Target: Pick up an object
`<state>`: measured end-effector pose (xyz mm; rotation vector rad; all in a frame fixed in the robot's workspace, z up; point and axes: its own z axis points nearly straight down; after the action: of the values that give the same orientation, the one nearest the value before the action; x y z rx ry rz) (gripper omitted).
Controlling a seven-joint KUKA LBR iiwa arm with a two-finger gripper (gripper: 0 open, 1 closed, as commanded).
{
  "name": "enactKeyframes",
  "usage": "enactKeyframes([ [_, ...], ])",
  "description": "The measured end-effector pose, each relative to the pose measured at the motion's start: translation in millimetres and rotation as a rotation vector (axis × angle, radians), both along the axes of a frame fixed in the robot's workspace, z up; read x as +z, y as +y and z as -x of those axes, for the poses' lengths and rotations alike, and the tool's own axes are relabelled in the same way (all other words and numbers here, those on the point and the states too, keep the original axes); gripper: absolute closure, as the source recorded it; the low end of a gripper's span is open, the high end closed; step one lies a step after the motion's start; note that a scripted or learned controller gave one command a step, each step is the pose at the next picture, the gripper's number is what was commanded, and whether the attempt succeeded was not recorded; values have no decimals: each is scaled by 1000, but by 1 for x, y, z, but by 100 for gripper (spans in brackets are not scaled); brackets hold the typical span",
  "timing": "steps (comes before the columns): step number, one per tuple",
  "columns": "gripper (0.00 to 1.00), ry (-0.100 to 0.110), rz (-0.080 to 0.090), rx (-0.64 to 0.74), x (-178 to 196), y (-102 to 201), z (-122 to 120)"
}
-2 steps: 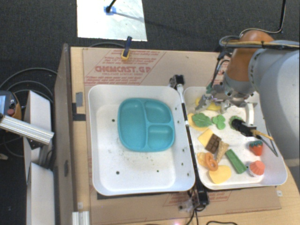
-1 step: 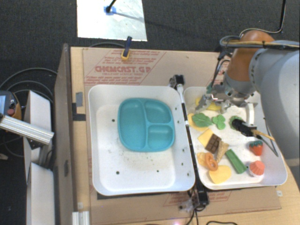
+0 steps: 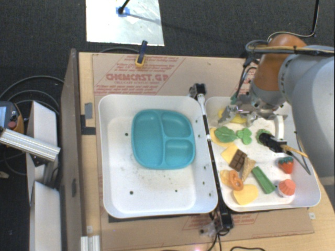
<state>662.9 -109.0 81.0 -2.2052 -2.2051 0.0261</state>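
My gripper (image 3: 242, 114) hangs over the right bin's (image 3: 309, 190) far end; I cannot tell its state. Just beside it, 1 green leaf (image 3: 225, 135) looks light, stiff, slippery: I'd pinch its narrow middle.

We take this for a robotics lab: two white bins (image 3: 157, 203) on a cardboard-covered tabletop (image 3: 136, 75), loose cables (image 3: 31, 88), dark carpet (image 3: 36, 25), and aluminium framing (image 3: 29, 143).

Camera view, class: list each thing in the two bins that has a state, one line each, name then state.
Teal divided plate: flat in left bin, compartments bare.
Gripper: low over right bin's far end.
Green leaf toy: lying flat.
Yellow heart piece: flat, near front wall.
Green block: lying on its side.
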Motion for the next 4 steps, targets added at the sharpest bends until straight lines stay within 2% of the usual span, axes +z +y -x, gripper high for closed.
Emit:
enactKeyframes([
  [3,0,-2,5,1,-1,9,0],
  [4,0,-26,5,0,3,24,56],
])
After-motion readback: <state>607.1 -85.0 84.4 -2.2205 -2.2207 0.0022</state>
